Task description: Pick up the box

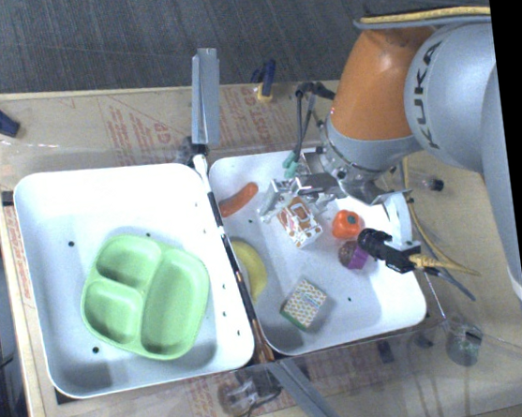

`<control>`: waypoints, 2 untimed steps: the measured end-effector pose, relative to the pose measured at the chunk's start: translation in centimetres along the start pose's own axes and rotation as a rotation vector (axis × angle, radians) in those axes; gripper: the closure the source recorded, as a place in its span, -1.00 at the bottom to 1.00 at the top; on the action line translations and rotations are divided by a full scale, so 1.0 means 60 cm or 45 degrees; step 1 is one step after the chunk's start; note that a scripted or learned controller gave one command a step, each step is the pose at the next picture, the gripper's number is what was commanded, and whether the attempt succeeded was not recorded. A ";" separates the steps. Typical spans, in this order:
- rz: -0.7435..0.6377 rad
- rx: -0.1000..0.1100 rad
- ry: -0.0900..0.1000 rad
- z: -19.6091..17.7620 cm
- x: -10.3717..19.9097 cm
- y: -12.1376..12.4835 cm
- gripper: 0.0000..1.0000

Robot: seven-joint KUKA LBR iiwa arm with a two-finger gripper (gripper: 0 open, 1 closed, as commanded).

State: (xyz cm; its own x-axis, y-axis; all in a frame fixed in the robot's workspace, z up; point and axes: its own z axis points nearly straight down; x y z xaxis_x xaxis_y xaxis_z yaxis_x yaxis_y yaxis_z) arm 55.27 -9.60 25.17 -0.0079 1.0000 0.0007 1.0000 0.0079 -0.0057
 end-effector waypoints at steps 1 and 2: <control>-0.076 -0.002 -0.003 0.269 -0.033 -0.074 -1.00; -0.237 -0.004 0.000 0.182 -0.033 -0.126 -1.00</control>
State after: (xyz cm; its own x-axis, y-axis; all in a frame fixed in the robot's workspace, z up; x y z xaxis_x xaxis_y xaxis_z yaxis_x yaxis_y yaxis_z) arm 47.65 -11.64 14.31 -0.1931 0.9812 0.0014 0.9812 0.1931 -0.0023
